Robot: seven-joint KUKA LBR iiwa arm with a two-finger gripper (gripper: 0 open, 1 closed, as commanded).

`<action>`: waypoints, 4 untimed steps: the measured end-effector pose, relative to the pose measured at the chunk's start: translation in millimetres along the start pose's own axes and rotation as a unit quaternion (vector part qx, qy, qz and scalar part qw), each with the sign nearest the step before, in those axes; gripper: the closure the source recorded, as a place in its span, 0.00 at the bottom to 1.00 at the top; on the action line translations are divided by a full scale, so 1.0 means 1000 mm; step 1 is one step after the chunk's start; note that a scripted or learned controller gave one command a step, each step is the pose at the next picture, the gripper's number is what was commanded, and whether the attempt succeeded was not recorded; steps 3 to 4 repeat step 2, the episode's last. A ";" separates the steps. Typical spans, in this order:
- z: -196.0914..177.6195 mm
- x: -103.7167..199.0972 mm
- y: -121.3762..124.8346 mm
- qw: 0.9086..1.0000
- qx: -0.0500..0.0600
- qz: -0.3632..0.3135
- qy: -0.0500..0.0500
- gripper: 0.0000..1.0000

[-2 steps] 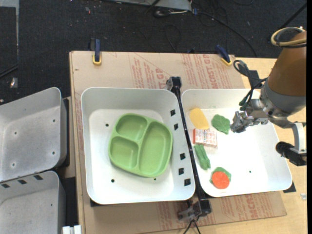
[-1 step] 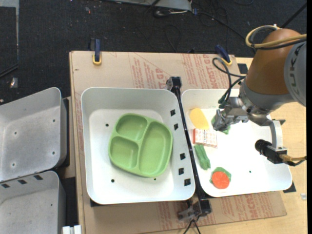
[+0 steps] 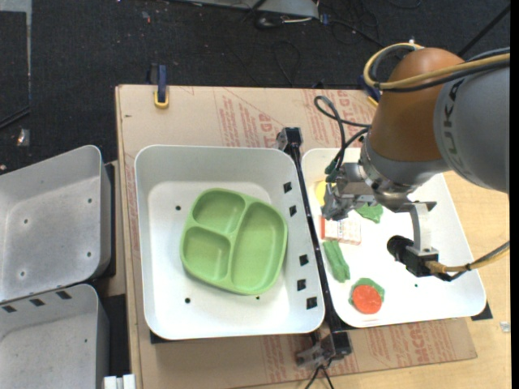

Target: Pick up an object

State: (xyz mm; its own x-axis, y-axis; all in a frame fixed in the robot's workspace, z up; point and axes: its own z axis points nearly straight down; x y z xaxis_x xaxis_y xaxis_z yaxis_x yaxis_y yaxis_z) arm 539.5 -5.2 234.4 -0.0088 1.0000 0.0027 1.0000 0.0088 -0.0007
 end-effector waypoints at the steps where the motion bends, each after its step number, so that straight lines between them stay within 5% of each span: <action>1: -0.006 0.048 -0.001 1.000 -0.001 0.000 -0.001 1.00; 2: -0.008 0.093 0.006 1.000 -0.001 0.000 -0.001 1.00; 4: -0.008 0.093 0.006 1.000 -0.001 0.000 -0.001 1.00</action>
